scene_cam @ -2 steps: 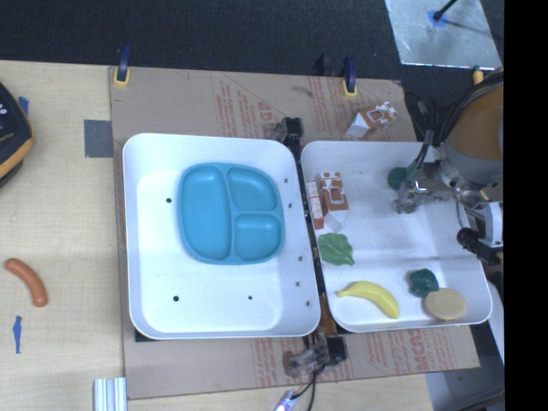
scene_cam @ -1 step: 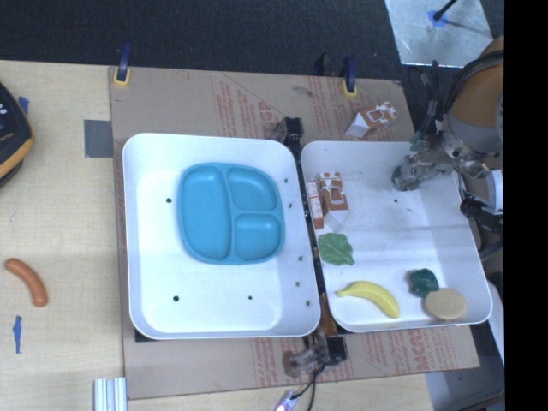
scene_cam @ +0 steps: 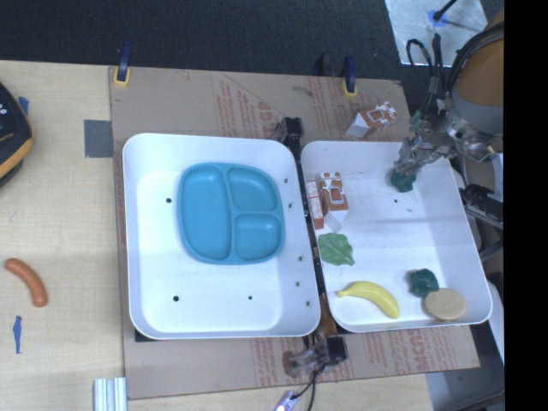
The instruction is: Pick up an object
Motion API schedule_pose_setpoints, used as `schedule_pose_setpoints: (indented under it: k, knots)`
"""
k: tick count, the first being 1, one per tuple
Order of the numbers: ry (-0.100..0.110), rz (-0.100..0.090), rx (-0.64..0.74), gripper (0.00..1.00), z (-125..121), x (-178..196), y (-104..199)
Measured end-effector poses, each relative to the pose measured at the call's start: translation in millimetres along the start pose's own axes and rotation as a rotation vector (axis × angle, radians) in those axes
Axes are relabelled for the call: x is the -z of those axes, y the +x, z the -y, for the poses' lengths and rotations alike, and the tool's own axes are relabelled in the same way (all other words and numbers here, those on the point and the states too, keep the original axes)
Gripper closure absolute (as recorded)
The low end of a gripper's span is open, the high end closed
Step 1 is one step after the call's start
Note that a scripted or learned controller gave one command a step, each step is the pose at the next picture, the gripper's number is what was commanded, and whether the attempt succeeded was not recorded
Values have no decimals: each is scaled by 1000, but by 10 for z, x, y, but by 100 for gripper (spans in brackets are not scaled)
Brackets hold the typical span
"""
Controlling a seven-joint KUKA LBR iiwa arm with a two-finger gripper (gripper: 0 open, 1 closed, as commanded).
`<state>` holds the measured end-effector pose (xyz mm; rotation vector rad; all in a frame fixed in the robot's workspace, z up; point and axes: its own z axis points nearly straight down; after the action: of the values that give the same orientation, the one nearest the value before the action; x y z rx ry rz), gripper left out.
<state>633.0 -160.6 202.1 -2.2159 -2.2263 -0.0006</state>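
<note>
Cookie (scene_cam: 444,304) hugs the near rim; far-corner tool (scene_cam: 404,176) grips a green lump (scene_cam: 402,180).

Robotics lab test bench. Two white bins (scene_cam: 137,229) sit on clamped cardboard (scene_cam: 257,101). Toy food, including a banana (scene_cam: 370,297), serves as test objects.

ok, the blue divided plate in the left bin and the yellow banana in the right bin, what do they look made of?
Blue divided plate: likely moulded plastic, matte to satin, with one even colour and soft rounded compartment ridges. Yellow banana: probably a plastic or rubber toy, uniformly bright and smooth; hard or soft can't be told.
</note>
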Motion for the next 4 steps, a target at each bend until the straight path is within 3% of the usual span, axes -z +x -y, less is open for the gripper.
schedule_pose_setpoints:
  k: [1,2,3,4]
  knots:
    - [5,1,-1,0,829,-940,-364]
    - [2,1,-2,0,219,-1100,-514]
    - [16,-2,-2,0,-194,-901,-526]
    - [2,1,0,0,449,-273,-128]
